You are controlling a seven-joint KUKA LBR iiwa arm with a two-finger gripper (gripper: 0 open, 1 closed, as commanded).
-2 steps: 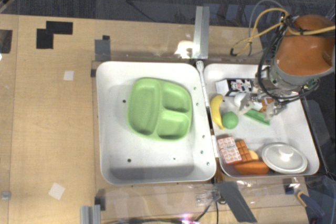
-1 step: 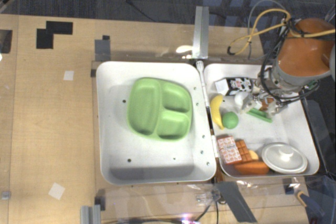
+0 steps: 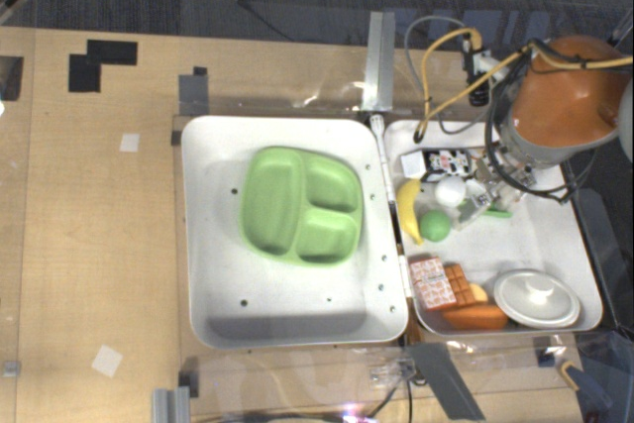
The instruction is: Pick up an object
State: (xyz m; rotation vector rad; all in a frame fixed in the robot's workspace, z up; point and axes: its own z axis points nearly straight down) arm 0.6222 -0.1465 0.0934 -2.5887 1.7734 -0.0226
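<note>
The arm (image 3: 565,104), grey with an orange band, reaches in from the right over the back of the right bin (image 3: 584,258); its gripper (image 3: 482,196) hangs low among the things at that bin's back left, and its fingers are too tangled with cables and clutter to tell apart; nothing can be seen held between them; yellow and black cables (image 3: 446,64) loop from the wrist over the bin's back edge. Just beside the gripper lie a white ball (image 3: 451,193), a green ball (image 3: 434,227) and a banana (image 3: 407,206), the banana along the bin's left wall; behind them a black-and-white card (image 3: 443,159) bears print too small to read. At the bin's front sit a red-and-white patterned box (image 3: 430,280), its writing not legible, an orange block (image 3: 457,282) touching it, a hot dog (image 3: 475,315) and a white bowl (image 3: 536,298) at the front right. The left bin (image 3: 213,307) holds a green divided tray (image 3: 300,203), lying near its middle; the bench (image 3: 89,243) beside it shows black markers (image 3: 99,62) at the back left.
</note>
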